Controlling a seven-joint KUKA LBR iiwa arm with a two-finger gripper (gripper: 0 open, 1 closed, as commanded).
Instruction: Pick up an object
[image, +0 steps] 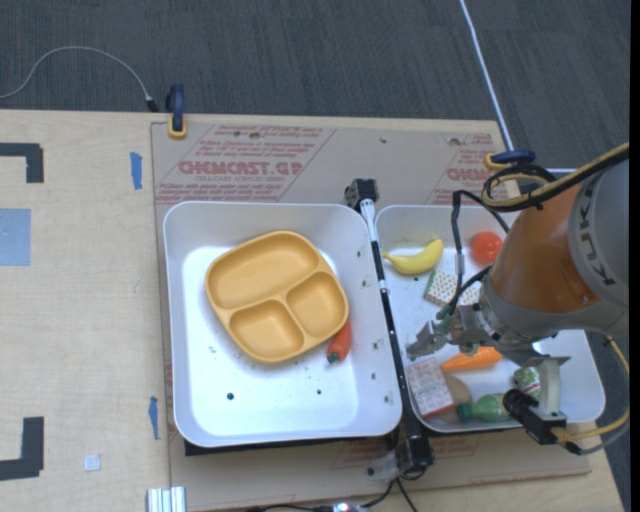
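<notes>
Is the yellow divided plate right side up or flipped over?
Right side up. The yellow divided plate lies in the left bin with its three compartments facing up, nothing in them; a small red-orange piece touches its rim.

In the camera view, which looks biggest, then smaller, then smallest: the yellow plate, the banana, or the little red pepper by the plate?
1. Yellow plate, by far the biggest.
2. Banana.
3. Red pepper, smallest, though close to the banana.

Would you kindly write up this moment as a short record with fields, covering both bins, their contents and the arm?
left bin: yellow divided plate; small orange-red carrot toy at the plate's lower right edge
right bin: banana, red ball, orange carrot, pink card, green vegetable toy
arm: above the right bin
gripper: low over the right bin, beside the orange carrot; grasp not discernible
</notes>
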